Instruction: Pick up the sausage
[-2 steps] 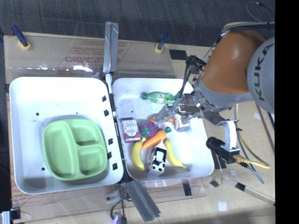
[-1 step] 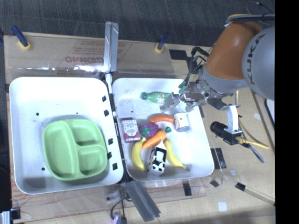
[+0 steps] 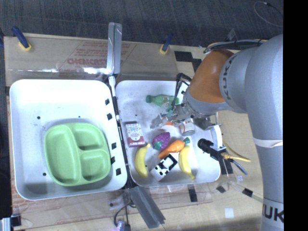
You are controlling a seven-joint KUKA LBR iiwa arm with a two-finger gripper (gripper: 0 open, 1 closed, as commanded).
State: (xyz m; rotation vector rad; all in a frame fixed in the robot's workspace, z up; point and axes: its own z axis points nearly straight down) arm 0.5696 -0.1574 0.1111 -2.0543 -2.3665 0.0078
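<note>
One camera sits high above the tabletop and looks down at a slant. It sees both white bins, left of the gripper.

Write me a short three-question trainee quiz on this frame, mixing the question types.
1. True or false: the light green plastic divided tray lies in the left white bin.
2. How many yellow plastic bananas are in the right white bin? A) one B) two C) three
3. What lies directly left of the purple toy grape bunch?

Key: 1 true. 2 B. 3 the dark red packet.
</note>
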